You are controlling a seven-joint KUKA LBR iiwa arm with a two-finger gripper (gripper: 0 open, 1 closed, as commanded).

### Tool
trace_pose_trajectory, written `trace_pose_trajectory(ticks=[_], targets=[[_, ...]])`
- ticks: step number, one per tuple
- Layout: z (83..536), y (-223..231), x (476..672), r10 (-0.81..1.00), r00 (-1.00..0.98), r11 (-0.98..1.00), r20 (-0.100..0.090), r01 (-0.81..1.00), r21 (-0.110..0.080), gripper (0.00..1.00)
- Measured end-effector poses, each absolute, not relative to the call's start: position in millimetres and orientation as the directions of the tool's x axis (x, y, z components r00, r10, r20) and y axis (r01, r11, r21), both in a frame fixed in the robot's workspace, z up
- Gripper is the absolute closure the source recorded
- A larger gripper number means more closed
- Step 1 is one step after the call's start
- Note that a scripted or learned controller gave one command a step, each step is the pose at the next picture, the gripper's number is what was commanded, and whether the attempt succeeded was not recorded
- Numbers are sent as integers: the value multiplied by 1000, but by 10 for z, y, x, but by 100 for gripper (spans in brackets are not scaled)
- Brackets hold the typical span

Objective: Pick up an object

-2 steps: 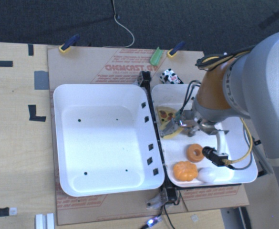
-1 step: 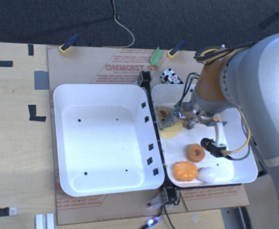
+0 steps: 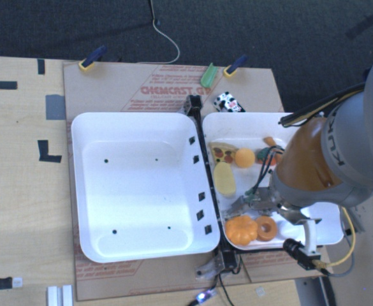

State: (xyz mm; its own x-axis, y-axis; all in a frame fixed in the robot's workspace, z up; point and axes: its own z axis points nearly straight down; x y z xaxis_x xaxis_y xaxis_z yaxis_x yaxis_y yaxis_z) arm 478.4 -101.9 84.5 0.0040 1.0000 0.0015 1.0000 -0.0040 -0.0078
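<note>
Camera view shows the arm reaching over the right bin, its hand low among the objects; I cannot tell its state. An orange pumpkin-like toy and a ring doughnut lie at the bin's near edge, a yellow piece along its left wall.

the grey arm with its orange band reaches in from the right, wrist angled downward.
</note>
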Motion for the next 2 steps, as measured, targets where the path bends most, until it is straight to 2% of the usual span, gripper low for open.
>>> trace_pose_trajectory(ticks=[1,2], targets=[[851,-1816,5239,1000,3,-3,-3,1000,3,0],[2647,-1619,5680,1000,-6,6,-5,1000,19,0]])
